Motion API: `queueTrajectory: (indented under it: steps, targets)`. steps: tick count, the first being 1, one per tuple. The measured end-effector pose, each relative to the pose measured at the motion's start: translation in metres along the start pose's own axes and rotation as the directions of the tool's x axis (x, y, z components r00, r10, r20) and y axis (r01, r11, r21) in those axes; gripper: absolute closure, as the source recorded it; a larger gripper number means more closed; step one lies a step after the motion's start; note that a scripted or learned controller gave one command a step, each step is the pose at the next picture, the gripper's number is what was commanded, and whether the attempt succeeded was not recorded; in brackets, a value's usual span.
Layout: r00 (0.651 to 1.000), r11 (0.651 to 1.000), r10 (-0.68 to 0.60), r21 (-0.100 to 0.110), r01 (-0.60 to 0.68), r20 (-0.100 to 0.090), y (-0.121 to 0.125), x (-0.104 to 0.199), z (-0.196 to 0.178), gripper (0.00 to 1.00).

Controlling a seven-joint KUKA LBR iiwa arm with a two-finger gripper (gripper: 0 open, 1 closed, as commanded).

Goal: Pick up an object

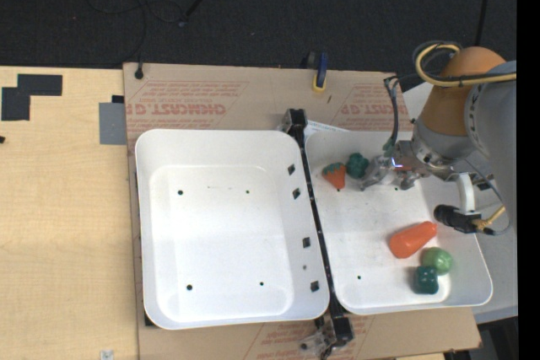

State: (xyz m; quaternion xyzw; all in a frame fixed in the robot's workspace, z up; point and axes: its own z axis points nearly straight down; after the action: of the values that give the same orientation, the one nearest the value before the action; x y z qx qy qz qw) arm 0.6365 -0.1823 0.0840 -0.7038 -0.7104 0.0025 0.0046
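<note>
The hand (377, 174) is low in the right bin (371, 299), just beside a dark green piece (357, 163) and a small orange piece (336, 175); whether it is spread, I cannot tell. It should center over one piece before pinching.

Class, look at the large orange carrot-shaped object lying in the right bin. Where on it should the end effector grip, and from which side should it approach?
Grip the orange carrot-shaped object across its thick middle, coming straight down from above. It lies flat on the floor of the right bin, long axis slanting, so closing across the narrow width is probably most secure. Its upper-left side is open; the green objects sit close at its lower right.
</note>
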Motion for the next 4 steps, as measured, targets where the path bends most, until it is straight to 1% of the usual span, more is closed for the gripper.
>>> queueTrajectory:
  steps: [1, 2, 3, 4]
  targets:
    - [1.0, 1.0, 0.012, -0.009, -0.012, 0.005, -0.048, -0.033, -0.053, 0.0]
    - [1.0, 1.0, 0.011, -0.012, -0.011, 0.004, -0.092, -0.031, -0.124, 0.0]
    - [1.0, 1.0, 0.011, -0.009, -0.011, 0.002, -0.115, -0.029, 0.001, 0.0]
    - [1.0, 1.0, 0.014, -0.008, -0.014, -0.001, -0.115, -0.03, -0.013, 1.0]
